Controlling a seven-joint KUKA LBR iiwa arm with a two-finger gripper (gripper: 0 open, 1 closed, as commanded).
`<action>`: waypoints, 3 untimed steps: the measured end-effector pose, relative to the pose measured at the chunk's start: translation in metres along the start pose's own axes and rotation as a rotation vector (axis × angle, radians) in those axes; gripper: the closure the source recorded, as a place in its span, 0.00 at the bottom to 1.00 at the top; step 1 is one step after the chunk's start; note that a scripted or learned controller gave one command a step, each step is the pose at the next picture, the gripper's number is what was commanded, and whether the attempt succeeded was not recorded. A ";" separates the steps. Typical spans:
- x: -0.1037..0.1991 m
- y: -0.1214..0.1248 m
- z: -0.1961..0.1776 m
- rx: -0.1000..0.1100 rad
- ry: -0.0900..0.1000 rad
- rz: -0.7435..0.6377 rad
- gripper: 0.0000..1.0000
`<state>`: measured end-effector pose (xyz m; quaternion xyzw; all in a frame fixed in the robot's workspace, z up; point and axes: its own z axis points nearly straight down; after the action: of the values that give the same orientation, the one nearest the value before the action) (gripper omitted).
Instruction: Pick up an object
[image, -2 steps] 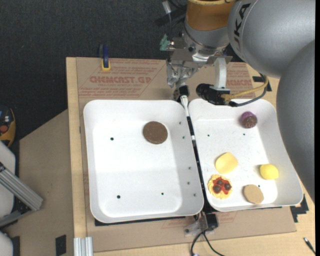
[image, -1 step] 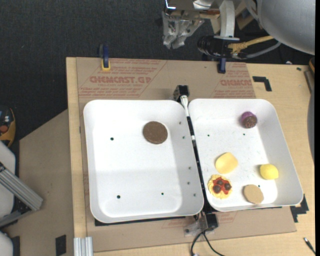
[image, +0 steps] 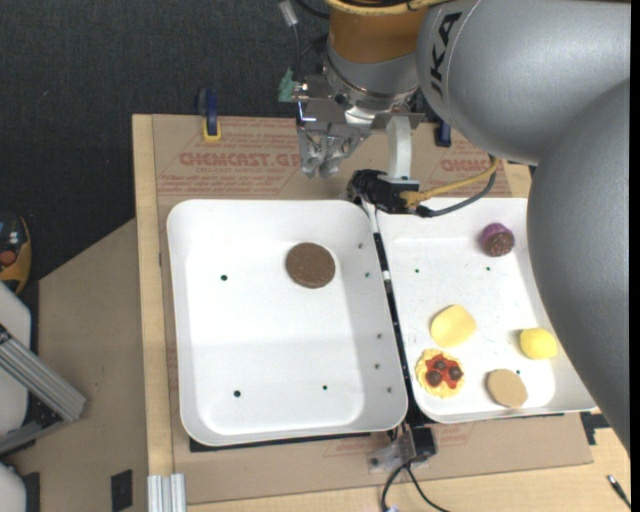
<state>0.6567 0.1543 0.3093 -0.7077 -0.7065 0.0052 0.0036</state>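
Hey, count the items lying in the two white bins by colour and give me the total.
Brown: 2, a dark brown disc in the left bin, a tan oval in the right bin
Yellow: 2
Purple: 1
Yellow with red topping: 1
Total: 6

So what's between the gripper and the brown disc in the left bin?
Camera view: only the left bin's back rim and bare white floor lie between the gripper and the brown disc.
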 end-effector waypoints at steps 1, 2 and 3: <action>0.052 0.008 -0.145 -0.031 0.009 -0.008 1.00; 0.046 0.008 0.008 0.001 -0.001 -0.001 1.00; 0.044 0.009 0.046 -0.006 0.000 -0.001 1.00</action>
<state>0.6654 0.1977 0.2627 -0.7074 -0.7068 0.0031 0.0017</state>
